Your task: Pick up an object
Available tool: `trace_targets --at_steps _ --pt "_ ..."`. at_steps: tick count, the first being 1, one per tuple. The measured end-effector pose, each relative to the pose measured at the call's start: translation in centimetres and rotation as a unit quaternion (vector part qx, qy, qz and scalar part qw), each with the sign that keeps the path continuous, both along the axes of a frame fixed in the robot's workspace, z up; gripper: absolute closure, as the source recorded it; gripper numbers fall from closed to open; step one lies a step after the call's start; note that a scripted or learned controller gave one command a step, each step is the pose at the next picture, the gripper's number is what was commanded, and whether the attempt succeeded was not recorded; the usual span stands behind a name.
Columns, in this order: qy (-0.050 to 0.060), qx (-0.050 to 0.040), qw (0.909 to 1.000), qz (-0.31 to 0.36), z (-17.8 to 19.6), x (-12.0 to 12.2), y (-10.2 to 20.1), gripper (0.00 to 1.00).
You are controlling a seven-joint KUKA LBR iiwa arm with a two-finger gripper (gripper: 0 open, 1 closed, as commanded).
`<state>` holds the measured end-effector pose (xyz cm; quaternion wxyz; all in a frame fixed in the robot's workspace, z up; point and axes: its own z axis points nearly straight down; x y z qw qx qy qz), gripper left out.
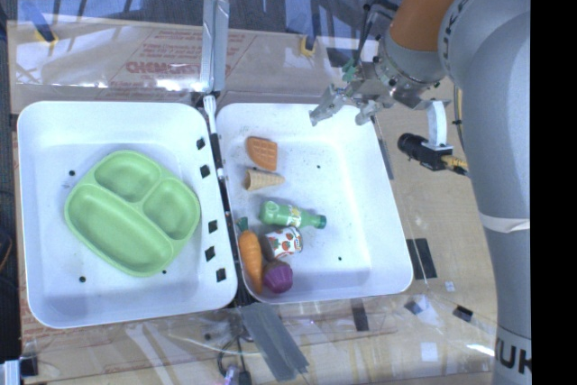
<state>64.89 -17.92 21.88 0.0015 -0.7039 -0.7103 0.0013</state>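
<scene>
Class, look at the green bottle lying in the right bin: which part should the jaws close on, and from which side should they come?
Grip the green bottle across its wide body, coming straight down from above. It lies on its side, neck pointing to the view's right, so the jaws should close across the long axis. Keep towards the body's upper edge: the small red and white object sits close below it.

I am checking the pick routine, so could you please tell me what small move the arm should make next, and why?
Probably shift the gripper toward the toys and lower it. It hangs over the right bin's far rim, fingers apart and holding nothing, while the waffle piece and cone lie nearest, further into the bin.
</scene>
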Motion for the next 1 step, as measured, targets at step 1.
trace_targets --at_steps 1 --pt "0.0 -0.0003 1.0 0.002 -10.72 -3.91 5.05 0.0"
